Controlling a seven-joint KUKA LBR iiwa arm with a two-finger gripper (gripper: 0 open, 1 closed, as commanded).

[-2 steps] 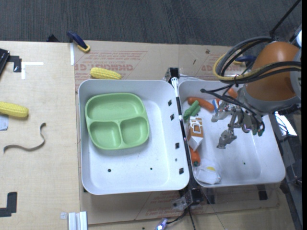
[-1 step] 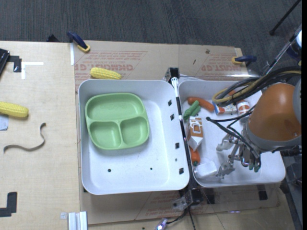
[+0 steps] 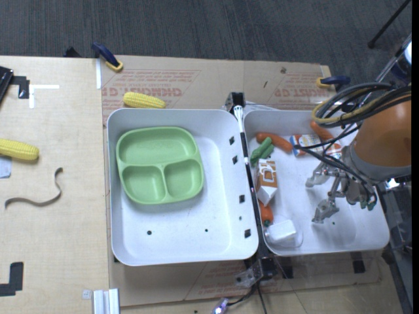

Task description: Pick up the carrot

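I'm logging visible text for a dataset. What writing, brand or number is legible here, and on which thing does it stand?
Red print on the brown cardboard sheet under the white bins: upside down and too blurred to read.
Orange-and-white carton in the right bin: print too small to read.

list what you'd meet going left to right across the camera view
corn cob → rubber snake → second corn cob → green tray → carton → carrot → pincer

Red print on the cardboard sheet, upside down, perhaps "CHICKEN".
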